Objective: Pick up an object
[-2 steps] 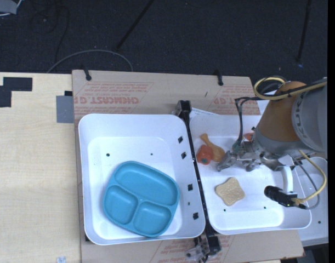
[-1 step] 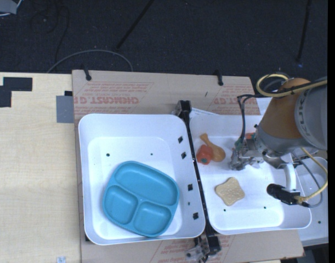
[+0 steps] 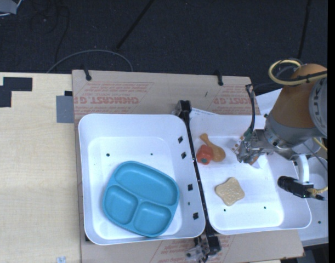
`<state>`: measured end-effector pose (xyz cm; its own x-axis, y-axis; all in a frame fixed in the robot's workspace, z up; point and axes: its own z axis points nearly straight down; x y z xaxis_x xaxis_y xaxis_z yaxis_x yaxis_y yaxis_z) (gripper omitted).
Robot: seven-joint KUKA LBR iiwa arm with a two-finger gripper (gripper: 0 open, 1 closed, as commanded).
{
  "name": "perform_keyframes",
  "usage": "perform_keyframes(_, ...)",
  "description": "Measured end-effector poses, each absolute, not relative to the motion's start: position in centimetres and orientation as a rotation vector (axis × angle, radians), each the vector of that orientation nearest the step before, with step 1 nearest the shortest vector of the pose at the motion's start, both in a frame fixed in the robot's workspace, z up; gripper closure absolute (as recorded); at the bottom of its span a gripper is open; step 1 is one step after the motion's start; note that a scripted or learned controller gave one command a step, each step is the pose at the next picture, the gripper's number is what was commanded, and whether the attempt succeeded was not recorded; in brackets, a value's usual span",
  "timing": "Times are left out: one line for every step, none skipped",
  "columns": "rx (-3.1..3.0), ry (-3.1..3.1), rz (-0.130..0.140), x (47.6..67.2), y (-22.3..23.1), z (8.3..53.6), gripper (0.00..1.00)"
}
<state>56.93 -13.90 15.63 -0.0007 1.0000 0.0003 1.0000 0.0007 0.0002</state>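
Note:
In the right bin (image 3: 290, 215) lie a tan and orange toy drumstick (image 3: 210, 149) near the left wall and a tan slice of toy bread (image 3: 230, 191) closer to the front. My gripper (image 3: 247, 153) hangs low over the middle of this bin, to the right of the drumstick and above the bread. It sits apart from both objects. Nothing shows between its tips.
The left bin (image 3: 96, 130) holds a blue divided plate (image 3: 140, 198). A black divider (image 3: 192, 169) runs between the two bins. The arm's orange band and grey wrist (image 3: 299, 106) cover the right bin's far right side. Cables trail at the right edge.

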Motion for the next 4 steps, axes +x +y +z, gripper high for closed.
perform_keyframes(-2.221, -2.223, -0.001, 56.9, -13.9, 19.8, 1.00)
perform_keyframes(-2.219, -2.223, 0.000, 56.9, -14.0, 22.4, 1.00)
perform_keyframes(-2.215, -2.221, 0.003, 54.9, -8.7, 22.4, 1.00)
perform_keyframes(-2.214, -2.221, 0.004, 53.8, -3.5, 21.4, 1.00)
